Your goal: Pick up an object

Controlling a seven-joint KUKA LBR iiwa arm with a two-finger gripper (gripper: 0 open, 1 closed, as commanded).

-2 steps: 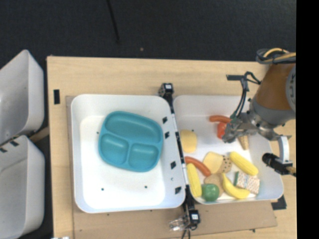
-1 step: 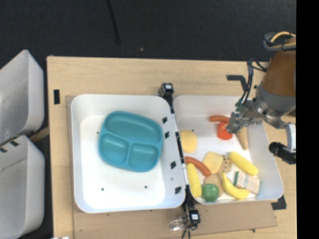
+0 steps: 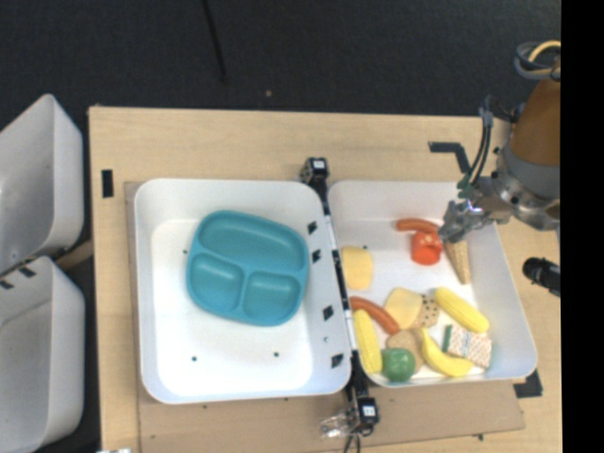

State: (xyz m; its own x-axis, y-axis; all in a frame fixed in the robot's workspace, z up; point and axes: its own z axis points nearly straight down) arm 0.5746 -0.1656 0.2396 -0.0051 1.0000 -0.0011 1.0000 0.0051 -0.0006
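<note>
Down at the near end of the right bin, the toy food pile lies untouched, and the gripper hangs low by the red pepper, carrying nothing I can see, so the picking is not done.

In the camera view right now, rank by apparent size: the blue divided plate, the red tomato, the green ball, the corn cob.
1. blue divided plate, by far
2. corn cob
3. red tomato and green ball: look alike, not ranked
</note>
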